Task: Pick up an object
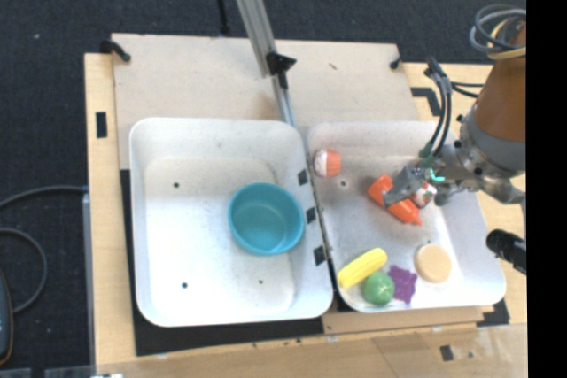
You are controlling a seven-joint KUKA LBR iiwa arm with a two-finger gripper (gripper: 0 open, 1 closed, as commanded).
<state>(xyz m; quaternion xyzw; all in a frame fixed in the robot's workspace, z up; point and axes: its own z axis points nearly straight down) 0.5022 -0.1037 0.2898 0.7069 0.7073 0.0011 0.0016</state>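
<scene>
My gripper (416, 189) hangs low over the right bin (461, 150), right at an orange object (390, 195) that lies in the bin's middle. Its dark fingers overlap the orange piece's right side. A small orange and white ball (327, 162) rests near the bin's left wall. Along the front of the same bin lie a yellow corn cob (361, 266), a green round fruit (379, 289), a purple piece (404, 282) and a tan disc (433, 263).
The left bin (177, 164) holds a blue bowl (266, 218). A slanted metal pole (252, 9) rises from the back between the two bins. Cables loop beside the arm at the right.
</scene>
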